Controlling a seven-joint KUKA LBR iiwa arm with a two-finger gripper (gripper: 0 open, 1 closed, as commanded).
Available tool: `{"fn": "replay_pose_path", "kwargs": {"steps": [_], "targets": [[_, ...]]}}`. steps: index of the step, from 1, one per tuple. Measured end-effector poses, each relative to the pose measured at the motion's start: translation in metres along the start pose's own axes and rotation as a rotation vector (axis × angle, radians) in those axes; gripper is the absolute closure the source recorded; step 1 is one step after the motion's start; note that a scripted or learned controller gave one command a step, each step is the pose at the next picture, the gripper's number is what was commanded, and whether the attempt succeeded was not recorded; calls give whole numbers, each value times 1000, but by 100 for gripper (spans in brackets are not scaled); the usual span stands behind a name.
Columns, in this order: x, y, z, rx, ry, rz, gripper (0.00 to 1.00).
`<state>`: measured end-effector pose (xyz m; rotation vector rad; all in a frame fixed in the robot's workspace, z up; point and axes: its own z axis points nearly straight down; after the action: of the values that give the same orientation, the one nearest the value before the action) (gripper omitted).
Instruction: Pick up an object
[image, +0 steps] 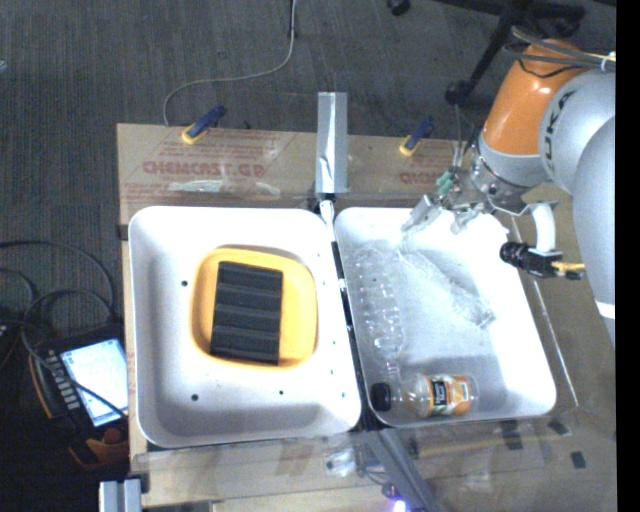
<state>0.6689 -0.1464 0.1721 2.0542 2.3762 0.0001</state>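
From my end the gripper (440, 203) hangs over the back right corner of the right bin (520, 330), fingers spread apart with nothing between them. A clear plastic bottle (378, 300) lies along that bin's left wall, I think; it's hard to make out. A small orange-labelled bottle (428, 394) rests at the front. The yellow tray with a black insert (252, 308) sits in the left bin (160, 330).

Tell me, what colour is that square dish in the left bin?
Yellow-orange dish, holding a black ridged block, seen in the camera view.
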Motion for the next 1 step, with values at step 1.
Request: {"fn": "replay_pose_path", "kwargs": {"steps": [1], "targets": [[-38,-28,2,2,-4,-6,0]]}}
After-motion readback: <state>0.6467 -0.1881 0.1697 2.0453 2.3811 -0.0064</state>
